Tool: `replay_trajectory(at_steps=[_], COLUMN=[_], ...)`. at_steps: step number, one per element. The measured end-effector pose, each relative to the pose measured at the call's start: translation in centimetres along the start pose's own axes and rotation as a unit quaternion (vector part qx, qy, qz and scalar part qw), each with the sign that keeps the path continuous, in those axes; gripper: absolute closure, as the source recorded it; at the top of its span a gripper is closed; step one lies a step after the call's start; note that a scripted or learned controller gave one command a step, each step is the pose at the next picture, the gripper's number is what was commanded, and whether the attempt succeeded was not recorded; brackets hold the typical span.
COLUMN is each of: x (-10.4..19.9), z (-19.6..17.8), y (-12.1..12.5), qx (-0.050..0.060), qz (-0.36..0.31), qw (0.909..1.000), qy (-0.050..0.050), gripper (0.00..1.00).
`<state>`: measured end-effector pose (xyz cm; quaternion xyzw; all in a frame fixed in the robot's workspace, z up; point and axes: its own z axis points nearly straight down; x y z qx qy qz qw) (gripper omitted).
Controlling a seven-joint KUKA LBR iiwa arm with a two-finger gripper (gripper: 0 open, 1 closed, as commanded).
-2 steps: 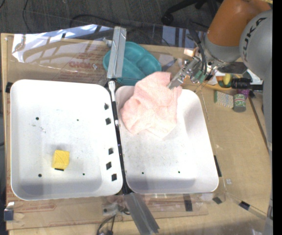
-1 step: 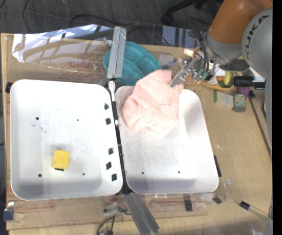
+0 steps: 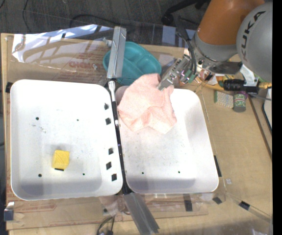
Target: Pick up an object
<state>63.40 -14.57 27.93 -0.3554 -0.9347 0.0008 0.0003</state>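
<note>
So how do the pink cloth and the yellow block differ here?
The cloth is large, crumpled and soft-looking; the block is small and squarish. The cloth lies at the right bin's far end, up against the pincer; the block sits alone in the left bin. Each rests on a white bin floor.

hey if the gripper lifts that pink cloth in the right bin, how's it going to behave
The pink cloth lies crumpled in folds, so it will probably hang limp and drape rather than keep shape. It looks thin, likely light. One edge overlaps the right bin's far rim, so it may drag there.
</note>
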Motion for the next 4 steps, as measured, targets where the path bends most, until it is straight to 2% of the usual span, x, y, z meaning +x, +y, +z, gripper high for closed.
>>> replay_trajectory(at_steps=[1, 3, 4], x=[3.5, 3.4, 7.5], z=[-2.6, -4.6, -1.7], y=[-4.1, -3.9, -7.8], qx=[0.0, 0.001, 0.0], qz=[-0.24, -0.242, -0.212], qw=[0.9708, 0.9702, 0.9773], qy=[0.0, -0.001, 0.0], gripper=[1.0, 1.0, 1.0])
